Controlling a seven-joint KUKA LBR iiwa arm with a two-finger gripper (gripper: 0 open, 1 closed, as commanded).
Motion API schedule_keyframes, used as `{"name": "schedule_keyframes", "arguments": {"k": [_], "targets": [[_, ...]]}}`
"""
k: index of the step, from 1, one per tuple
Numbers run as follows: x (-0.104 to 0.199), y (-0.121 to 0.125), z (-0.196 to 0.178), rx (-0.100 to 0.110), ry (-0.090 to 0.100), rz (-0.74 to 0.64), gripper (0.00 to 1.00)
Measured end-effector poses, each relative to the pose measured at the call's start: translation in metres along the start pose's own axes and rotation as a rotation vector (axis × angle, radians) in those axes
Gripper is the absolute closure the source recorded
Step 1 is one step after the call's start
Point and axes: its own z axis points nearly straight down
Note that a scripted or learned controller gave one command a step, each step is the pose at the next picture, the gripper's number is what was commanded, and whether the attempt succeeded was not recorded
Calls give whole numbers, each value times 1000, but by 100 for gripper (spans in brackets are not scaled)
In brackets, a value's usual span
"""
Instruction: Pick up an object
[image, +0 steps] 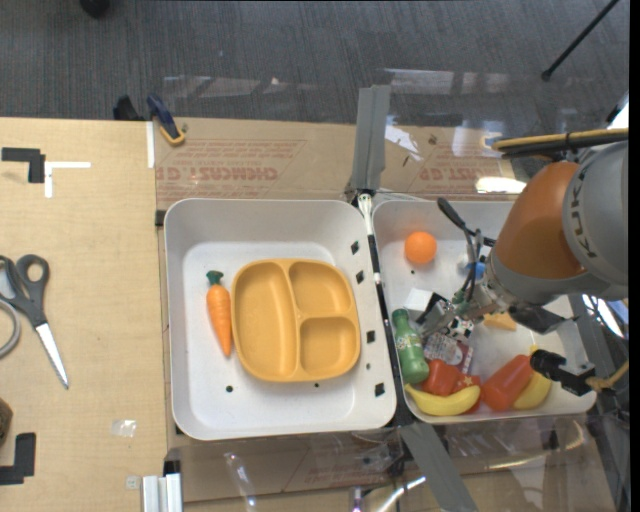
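Observation:
My gripper (446, 326) hangs low over the middle of the right bin (452, 211), just right of a green bottle (407, 346) and above a red pepper (440, 377). A banana (443, 402) lies along the bin's front edge. A second red pepper (507, 382) and a yellow piece (536, 390) sit to the right of it. An orange ball (421, 248) rests toward the back of the bin. The arm's orange band (535, 235) covers the bin's right side. I see nothing clearly held.
The left bin (190, 330) holds a yellow divided plate (297, 319) and a toy carrot (219, 312) beside it. Scissors (35, 310) lie on the bench at far left. A small orange wedge (500, 321) lies by the wrist.

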Motion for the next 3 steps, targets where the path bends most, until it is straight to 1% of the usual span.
{"name": "schedule_keyframes", "arguments": {"k": [1, 2, 3], "targets": [[-1, 1, -10, -1, -1, -2, 100], [65, 38, -146, 8, 5, 13, 100], [79, 111, -180, 9, 4, 59, 100]]}}
